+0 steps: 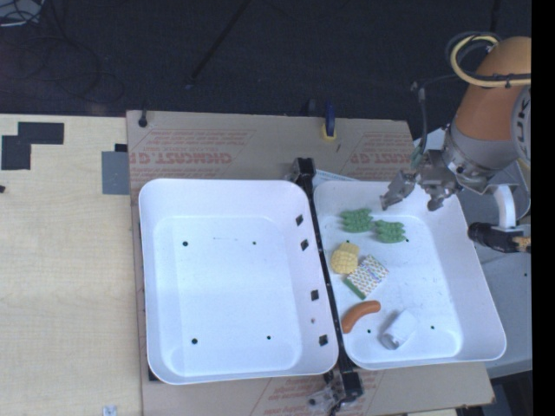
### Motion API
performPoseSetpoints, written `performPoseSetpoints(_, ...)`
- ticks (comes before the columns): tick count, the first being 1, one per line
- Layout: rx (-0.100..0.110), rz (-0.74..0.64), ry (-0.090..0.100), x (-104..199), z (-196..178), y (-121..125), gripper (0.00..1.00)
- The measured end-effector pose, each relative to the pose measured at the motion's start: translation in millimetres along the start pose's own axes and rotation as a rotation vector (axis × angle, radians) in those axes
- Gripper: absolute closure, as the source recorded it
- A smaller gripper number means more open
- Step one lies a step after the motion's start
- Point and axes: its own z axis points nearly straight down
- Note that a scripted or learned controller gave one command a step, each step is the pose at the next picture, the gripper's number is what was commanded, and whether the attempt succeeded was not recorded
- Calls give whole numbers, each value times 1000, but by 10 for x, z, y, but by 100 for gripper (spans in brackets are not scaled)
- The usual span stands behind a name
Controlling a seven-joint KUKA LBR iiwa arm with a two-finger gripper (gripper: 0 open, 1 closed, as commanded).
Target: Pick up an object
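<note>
You're at the approach step: nothing lifted yet. Tool (414,193) hangs over the far rim of the right bin (486,319), fingers spread and nothing between them, so it's released.

Right bin holds all the candidates, grouped along its left half:
- two green leafy pieces (373,225) toward the far edge, closest to the tool
- yellow corn-like piece (344,257) just nearer, by the divider side
- checked packet (368,275) touching or just beside the corn
- orange sausage shape (360,315) toward the near edge
- small grey-white item (395,330) near the near edge, hard to identify

Left bin (156,276) has nothing to pick.

My read on the next move: bring the tool in over the greens, since they're nearest, align the fingers across one piece, descend, then close. Risk: the greens look flat, so the fingers may skate off; the corn is the bulkier alternative but the packet crowds it
</note>
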Motion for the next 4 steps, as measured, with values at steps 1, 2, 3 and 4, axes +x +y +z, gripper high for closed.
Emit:
performPoseSetpoints(1,8,-5,2,104,967,85,0)
performPoseSetpoints(2,3,-6,1,97,807,100,100)
performPoseSetpoints(3,1,7,-2,-560,179,-500,100)
performPoseSetpoints(4,-14,0,-5,-600,-863,52,100)
